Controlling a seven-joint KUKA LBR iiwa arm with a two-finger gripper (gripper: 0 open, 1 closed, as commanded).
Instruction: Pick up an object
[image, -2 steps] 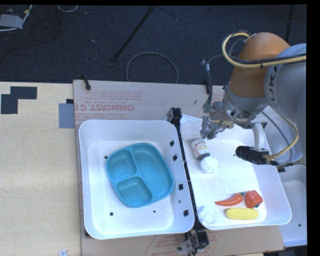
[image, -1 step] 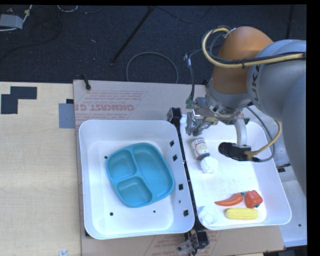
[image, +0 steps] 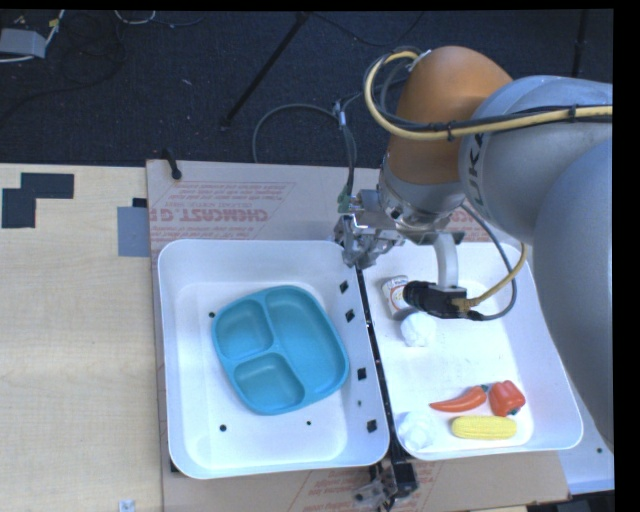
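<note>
The arm (image: 520, 150) reaches in from the right and bends down over the far end of the bins. The gripper (image: 357, 250) hangs above the wall where the two bins meet, near their far corners. It is seen from above and partly masked by the wrist, so it is not clear whether the fingers are spread or closed, and nothing shows between them.

The left bin (image: 190, 420) holds a blue tray (image: 278, 347) with three compartments, lying flat and turned at a slant, near the middle of the floor.

The right bin (image: 500, 340) holds the small things. A can (image: 393, 291) with a label lies on its side in the far left part, just beside the gripper and a little nearer the camera. A white lump (image: 415, 330) sits just below the can. Along the near edge lie an orange chili (image: 458, 402), a red pepper (image: 508, 397) touching its right end, and a yellow corn (image: 483, 428) just in front of both. A second lump (image: 415, 432) rests in the near left corner, beside the corn.

Both bins stand on a cardboard sheet (image: 230, 210) with red print, which lies on the wooden surface (image: 70, 350).
</note>
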